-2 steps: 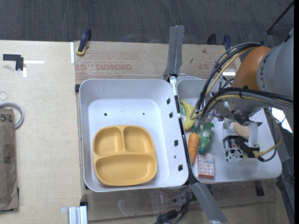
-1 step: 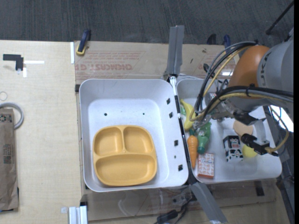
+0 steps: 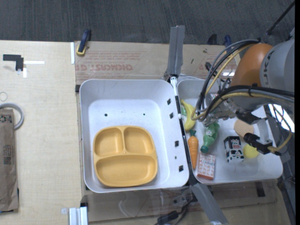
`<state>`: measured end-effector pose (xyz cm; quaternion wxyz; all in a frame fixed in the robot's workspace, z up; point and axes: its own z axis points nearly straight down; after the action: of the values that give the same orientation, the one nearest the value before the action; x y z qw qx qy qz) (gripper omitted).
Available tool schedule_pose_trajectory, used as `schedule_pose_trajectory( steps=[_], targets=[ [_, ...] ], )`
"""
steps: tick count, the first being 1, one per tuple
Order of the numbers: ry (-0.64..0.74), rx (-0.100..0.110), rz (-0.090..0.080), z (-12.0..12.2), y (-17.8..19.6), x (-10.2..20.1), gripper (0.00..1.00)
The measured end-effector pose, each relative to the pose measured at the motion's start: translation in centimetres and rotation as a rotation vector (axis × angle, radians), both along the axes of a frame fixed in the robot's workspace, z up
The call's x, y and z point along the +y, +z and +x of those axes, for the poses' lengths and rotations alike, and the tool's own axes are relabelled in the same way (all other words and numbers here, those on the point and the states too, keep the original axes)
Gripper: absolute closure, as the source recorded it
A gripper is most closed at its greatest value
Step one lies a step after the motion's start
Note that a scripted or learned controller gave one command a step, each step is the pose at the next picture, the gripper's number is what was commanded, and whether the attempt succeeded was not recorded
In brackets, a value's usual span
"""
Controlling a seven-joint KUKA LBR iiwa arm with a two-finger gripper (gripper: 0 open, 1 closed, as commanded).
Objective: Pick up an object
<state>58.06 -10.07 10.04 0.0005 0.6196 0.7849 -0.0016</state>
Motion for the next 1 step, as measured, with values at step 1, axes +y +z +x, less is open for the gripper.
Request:
schedule_pose_trajectory(
  steps=[1],
  targets=[
    [-0.075,-0.001,0.0,-1.77,11.71,-4.98,1.0]
  ],
)
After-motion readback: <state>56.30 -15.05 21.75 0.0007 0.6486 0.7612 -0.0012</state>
